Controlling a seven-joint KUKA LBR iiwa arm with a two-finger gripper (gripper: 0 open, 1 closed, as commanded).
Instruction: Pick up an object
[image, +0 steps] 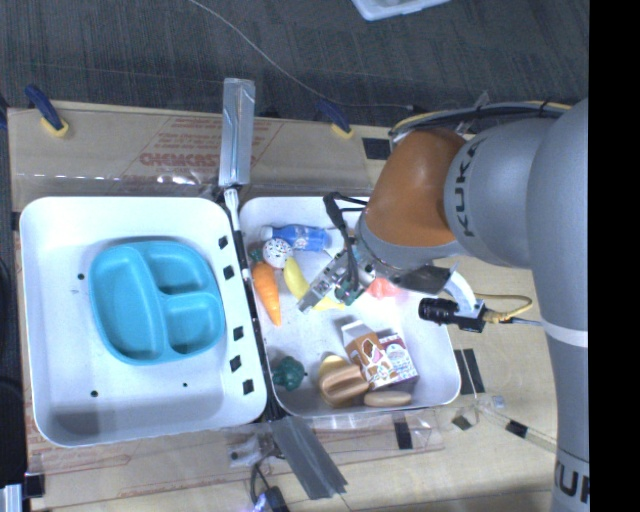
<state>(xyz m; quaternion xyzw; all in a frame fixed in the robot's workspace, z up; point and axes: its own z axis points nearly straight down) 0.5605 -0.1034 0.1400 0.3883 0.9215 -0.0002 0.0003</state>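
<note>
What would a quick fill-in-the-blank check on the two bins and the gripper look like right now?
1. The blue divided tray lies in the ____ bin.
2. The toy carrot is colored ____.
3. The gripper hangs over the ____ bin.
4. The hot dog lies just left of the printed ____.

Missing words: left; orange; right; box.

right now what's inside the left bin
One blue divided tray lies flat in the left bin, with three hollows that look bare. Whatever sits beneath the tray is covered, so it cannot be seen.
</note>
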